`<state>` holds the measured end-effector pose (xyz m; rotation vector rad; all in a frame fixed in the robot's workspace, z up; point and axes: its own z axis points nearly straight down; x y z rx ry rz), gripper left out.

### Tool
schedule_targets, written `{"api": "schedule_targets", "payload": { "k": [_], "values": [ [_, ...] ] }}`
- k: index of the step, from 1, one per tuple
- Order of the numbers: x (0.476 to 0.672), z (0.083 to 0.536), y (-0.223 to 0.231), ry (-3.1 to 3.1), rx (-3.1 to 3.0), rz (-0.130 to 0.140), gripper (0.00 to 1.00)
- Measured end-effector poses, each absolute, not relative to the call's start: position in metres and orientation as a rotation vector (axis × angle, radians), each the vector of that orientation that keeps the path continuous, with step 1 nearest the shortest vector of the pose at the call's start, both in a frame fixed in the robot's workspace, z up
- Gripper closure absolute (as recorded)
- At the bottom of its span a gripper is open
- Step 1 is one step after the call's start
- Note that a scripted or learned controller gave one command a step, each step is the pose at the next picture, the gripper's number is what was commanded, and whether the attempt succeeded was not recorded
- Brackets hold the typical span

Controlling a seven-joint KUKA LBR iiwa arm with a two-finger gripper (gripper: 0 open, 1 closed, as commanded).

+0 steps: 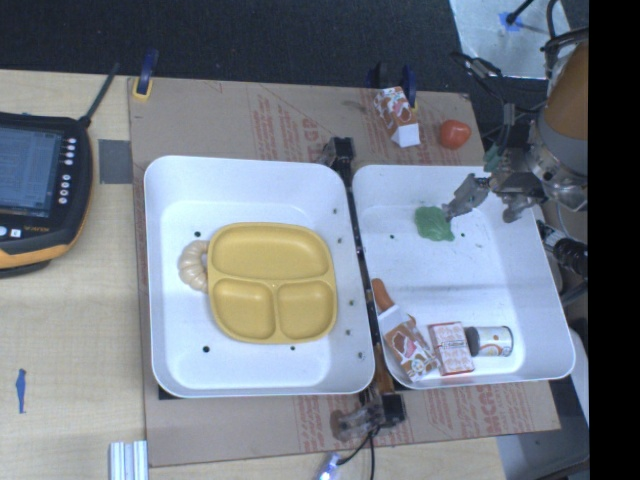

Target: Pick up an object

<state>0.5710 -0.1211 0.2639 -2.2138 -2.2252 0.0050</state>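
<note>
The camera view looks down on two white bins side by side. The left bin point(170, 268) holds a yellow divided tray point(272, 281), with a pale lumpy object point(191, 264) tucked against the tray's left edge. The right bin point(520, 268) has a green object point(434, 223) near its upper middle, and along its lower edge a printed packet point(407, 346), a small carton point(451, 348) and a can lying on its side point(492, 341) (packet and carton are touching; a brown stick-like item sits at the bin's left wall). Both bins rest on a cardboard sheet point(250, 118) over a pale wooden bench point(60, 348). Outside the bins sit a small box point(397, 115), a red ball point(455, 133) and a handheld control pendant point(35, 188) at left. The gripper point(490, 200) hangs over the right bin's upper right, fingers spread apart, nothing between them; the left fingertip is just beside the green object.
</note>
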Motion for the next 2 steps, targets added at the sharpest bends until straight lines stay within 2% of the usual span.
{"api": "schedule_targets", "payload": {
  "k": [1,2],
  "values": [
    [0.61,0.155,-0.142,-2.225,-2.213,0.008,0.0],
    [0.656,0.091,-0.166,-2.227,-2.213,0.006,0.0]
  ]
}}
